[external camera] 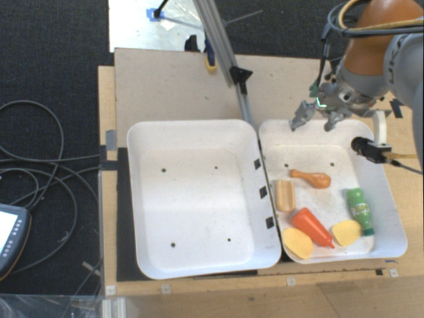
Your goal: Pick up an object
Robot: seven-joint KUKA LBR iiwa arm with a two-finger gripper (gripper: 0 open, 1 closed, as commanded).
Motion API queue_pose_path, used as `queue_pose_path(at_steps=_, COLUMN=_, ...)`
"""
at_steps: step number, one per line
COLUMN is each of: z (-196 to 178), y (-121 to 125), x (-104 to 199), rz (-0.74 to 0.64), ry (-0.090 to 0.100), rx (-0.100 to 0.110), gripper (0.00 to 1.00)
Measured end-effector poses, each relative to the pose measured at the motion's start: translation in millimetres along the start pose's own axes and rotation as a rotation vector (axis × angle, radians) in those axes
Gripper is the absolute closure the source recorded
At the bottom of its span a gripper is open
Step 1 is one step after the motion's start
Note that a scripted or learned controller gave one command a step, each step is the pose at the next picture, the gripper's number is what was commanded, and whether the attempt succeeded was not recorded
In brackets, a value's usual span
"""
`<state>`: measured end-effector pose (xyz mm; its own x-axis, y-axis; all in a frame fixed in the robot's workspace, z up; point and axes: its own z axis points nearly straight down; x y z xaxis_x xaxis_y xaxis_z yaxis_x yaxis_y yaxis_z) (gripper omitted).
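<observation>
The right bin (311,138) holds several toy foods: an orange chicken drumstick (311,177), a tan bread piece (284,195), a red-orange carrot (313,227), a green bottle (359,209) and two yellow pieces (297,242) (346,232). My gripper (316,118) hangs over the far rim of that bin, well above the drumstick. Its two grey fingers are spread apart and nothing sits between them.
The left bin (142,138) sits beside the right one, with black clips (263,191) along the shared rim. A slanted metal pole (222,42) crosses the back of the bench. A black fitting (368,148) juts over the right bin's far right rim.
</observation>
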<state>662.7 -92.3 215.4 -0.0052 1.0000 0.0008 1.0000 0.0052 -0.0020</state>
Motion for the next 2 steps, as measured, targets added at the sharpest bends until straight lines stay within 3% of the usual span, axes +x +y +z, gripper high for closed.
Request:
queue_pose_path(at_steps=1, z=-2.2, y=0.8, x=0.0, rz=-0.001, ry=-0.001, rx=-0.003, gripper=0.0)
queue_pose_path(at_steps=2, z=50.3, y=10.6, x=-2.8, rz=-0.002, ry=-0.001, rx=0.0, gripper=0.0)
